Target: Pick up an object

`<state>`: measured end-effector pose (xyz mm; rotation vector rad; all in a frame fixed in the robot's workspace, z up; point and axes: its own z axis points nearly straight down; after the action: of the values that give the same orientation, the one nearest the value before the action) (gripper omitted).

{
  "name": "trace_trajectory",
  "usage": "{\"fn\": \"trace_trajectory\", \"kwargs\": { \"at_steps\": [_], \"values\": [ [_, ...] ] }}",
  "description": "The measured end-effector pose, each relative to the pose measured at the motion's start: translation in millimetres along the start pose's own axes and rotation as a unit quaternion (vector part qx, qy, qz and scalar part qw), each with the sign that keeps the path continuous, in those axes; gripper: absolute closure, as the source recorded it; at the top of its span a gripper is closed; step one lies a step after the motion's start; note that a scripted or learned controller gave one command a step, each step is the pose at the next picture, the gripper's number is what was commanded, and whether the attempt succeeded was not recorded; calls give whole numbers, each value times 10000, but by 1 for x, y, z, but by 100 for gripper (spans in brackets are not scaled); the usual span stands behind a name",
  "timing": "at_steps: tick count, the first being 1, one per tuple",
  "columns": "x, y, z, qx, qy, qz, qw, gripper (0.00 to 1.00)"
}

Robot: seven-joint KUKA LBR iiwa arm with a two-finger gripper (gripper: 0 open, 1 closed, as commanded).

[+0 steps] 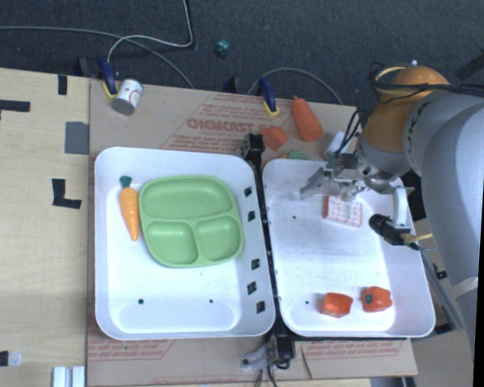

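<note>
My gripper [334, 184] hangs over the far end of the right bin [303, 258], its fingers spread open with nothing between them. A small pink and white packet [343, 210] lies flat on the bin floor just below and to the right of the fingertips, apart from them. Near the bin's front edge sit an orange-red block [337, 304] and a red pepper-like toy [375, 299]. In the left bin [107, 262] a green divided plate [193, 220] lies beside a toy carrot [130, 210].
Behind the bins on the cardboard lie an orange toy [306, 119], a smaller orange piece [274, 137] and a white can [127, 96]. Blue clamps [269, 104] hold the board's far edge. The arm's grey body [455, 177] overhangs the right bin's right side.
</note>
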<state>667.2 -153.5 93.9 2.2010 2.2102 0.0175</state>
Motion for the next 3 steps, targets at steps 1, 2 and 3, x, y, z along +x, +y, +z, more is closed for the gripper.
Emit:
{"fn": "trace_trajectory", "kwargs": {
  "at_steps": [1,2,3],
  "values": [
    [5,1,0,9,-19,10,10000,0],
    [13,6,1,34,-14,14,10000,0],
    [24,6,0,22,-19,12,10000,0]
  ]
}}
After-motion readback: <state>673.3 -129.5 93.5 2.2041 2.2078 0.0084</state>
